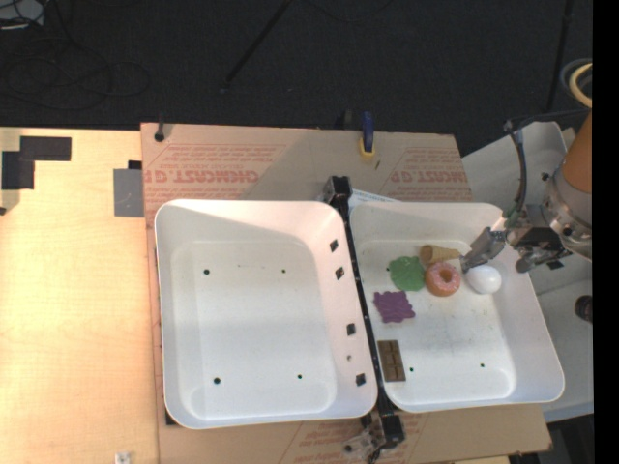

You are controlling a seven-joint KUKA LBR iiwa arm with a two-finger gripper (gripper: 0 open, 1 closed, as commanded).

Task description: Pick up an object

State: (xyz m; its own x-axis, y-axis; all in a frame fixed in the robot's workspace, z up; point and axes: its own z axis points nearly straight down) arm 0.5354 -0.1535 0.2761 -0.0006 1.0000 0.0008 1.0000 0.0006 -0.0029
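Observation:
The right bin (522, 375) holds several small objects in its far half: a green leafy piece (407, 274), a pink frosted donut (443, 279), a tan cone-shaped piece (438, 253), a purple piece (393, 305) and a white ball (484, 279). A brown block (390, 360) lies near the divider at the front. My gripper (503, 245) reaches in from the right, low over the bin's far right side, just above the white ball. One finger (481, 246) points toward the donut. Nothing shows between the fingers.
The left bin (193, 385) sits beside the right one, split by a black clip rail (350, 298). Cardboard (242, 167) lies under both bins on the wooden bench (68, 307). A blue clamp (367, 135) stands at the back edge.

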